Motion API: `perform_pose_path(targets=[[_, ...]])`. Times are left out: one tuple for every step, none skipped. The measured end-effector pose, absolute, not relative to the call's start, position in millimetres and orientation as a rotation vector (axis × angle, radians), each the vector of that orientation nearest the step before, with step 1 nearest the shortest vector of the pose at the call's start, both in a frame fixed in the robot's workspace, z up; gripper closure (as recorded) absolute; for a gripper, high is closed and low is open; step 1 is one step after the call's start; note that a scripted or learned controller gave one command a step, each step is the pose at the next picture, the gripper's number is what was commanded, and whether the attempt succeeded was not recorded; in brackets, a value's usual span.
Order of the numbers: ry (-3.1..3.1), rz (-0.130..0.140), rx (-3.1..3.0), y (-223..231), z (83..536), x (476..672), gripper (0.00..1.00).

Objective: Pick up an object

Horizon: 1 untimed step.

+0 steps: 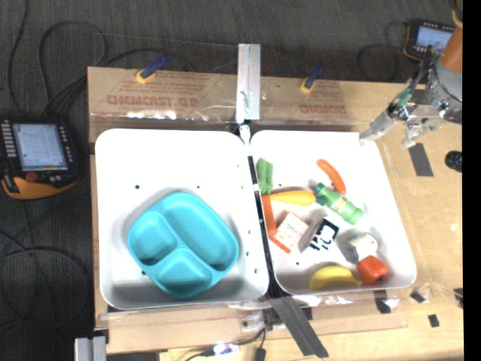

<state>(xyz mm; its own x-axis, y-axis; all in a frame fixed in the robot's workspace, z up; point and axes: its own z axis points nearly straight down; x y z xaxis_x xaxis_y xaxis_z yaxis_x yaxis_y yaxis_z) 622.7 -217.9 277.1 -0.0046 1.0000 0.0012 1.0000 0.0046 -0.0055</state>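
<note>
The gripper (394,126) hovers over the bench beyond the right bin's (398,224) far right corner, fingers spread wide, holding nothing. Inside that bin lie a carrot (331,176), green bottle (338,202), banana (333,277) and small box (290,232). A teal divided tray (183,242) fills the left bin (113,201).

bins (113,201): smooth glossy white plastic | teal tray (183,243): matt plastic | bench (398,201): bare wood | floor (75,21): rough dk carpet
</note>
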Motion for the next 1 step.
perform_pose_path(targets=[[-2.350, 0.006, -2.078, -207.4, 169.2, 620.8, 0.00]])
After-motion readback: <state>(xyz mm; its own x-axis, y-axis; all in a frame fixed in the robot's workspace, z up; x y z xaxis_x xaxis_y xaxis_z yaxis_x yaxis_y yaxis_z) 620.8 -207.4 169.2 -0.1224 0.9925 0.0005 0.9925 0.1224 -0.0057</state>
